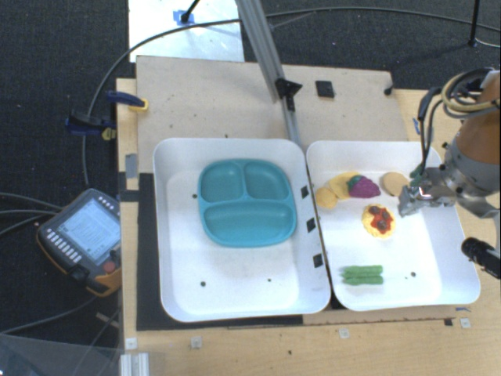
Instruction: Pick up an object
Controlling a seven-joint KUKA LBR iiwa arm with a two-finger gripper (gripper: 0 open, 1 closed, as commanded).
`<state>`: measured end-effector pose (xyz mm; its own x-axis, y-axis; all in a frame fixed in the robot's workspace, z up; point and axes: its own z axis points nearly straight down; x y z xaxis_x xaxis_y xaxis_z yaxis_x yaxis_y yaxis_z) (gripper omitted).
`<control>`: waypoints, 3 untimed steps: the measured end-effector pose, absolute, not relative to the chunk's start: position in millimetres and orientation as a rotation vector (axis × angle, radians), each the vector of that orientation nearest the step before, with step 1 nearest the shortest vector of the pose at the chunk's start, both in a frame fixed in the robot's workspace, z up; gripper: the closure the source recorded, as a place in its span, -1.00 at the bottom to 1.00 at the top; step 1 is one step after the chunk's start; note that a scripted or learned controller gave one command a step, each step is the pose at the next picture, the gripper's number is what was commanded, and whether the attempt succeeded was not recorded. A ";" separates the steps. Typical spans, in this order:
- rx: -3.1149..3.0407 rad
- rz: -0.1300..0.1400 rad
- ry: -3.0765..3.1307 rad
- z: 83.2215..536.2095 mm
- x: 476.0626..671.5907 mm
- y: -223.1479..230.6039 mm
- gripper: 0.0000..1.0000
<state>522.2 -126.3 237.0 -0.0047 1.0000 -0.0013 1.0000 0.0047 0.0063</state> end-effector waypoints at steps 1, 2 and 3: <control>2.208 0.005 2.233 226.6 545.0 -72.2 1.00; 2.211 0.004 2.230 221.8 565.7 -14.3 1.00; 2.211 0.006 2.229 228.6 586.4 29.7 1.00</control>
<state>586.4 29.7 228.6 -0.0084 1.0000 0.0013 1.0000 0.0084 0.0040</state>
